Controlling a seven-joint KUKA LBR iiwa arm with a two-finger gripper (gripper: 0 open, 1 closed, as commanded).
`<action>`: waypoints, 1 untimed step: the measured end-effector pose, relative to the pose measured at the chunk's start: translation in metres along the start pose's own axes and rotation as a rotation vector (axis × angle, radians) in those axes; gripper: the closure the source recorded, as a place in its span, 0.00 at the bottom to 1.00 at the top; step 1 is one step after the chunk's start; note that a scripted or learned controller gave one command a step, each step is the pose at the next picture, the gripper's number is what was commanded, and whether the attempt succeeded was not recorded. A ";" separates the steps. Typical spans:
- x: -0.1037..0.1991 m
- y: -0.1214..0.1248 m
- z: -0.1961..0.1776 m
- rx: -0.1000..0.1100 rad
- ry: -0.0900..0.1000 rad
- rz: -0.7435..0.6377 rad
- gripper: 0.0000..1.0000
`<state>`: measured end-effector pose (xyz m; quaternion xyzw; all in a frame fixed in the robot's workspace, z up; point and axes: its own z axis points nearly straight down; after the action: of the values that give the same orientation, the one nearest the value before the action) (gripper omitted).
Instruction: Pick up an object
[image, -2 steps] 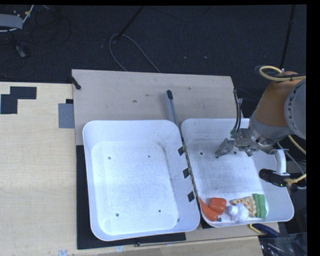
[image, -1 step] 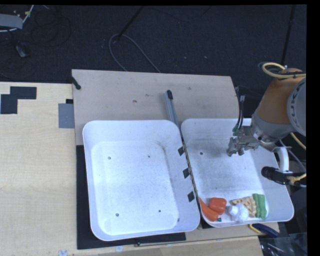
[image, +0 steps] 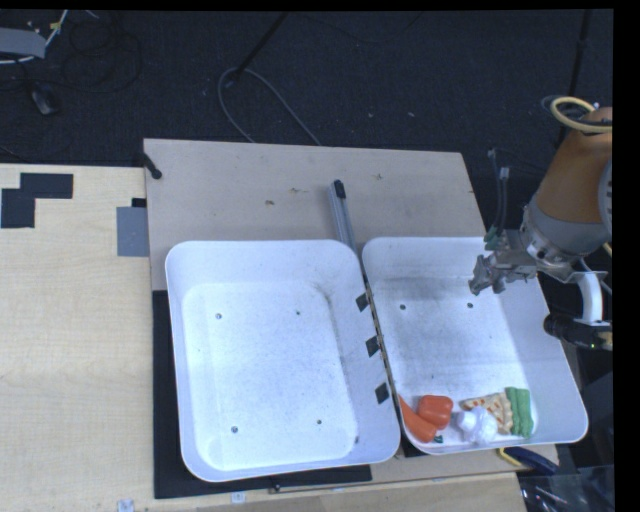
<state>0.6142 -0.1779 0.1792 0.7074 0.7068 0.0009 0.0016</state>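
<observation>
Your gripper (image: 489, 277) hangs over the right bin (image: 450, 330), near its upper right wall; whether it's parted or closed you cannot tell; the red-orange object (image: 430, 413) lies well apart, against that bin's lower edge, beside the green piece (image: 520, 410).

2 white bins (image: 262, 262). 1 arm (image: 570, 200). Lower right of frame: 2 orange-red items (image: 430, 412), 1 green item (image: 519, 410), 1 tan item (image: 489, 406), 1 white lump (image: 472, 425).
</observation>
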 end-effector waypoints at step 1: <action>-0.001 0.000 -0.027 0.001 0.001 0.000 1.00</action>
<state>0.6145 -0.1787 0.2060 0.7073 0.7069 0.0005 0.0009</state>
